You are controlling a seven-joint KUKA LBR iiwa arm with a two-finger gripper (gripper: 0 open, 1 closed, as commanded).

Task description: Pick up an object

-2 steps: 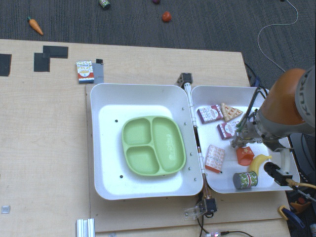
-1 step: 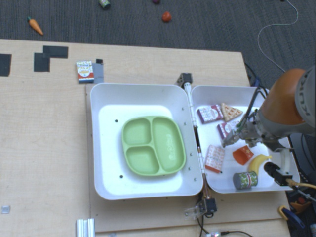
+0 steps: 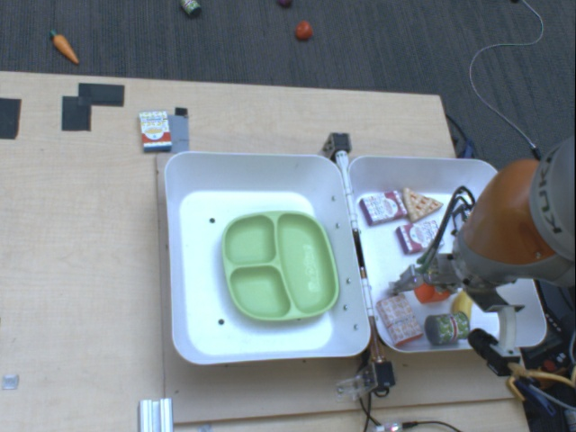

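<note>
Camera view: my gripper (image 3: pixel 416 282) dips into the right bin (image 3: pixel 396 171), reaching for an orange-red piece (image 3: pixel 432 291) just beside it; grip state unclear; next I need a clean close

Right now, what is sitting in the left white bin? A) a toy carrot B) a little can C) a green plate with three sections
C: the green divided plate lies in the left bin, with its three sections facing up.

green plate (image 3: pixel 281 266), white bins (image 3: pixel 261 174), orange band (image 3: pixel 511 219)
</note>
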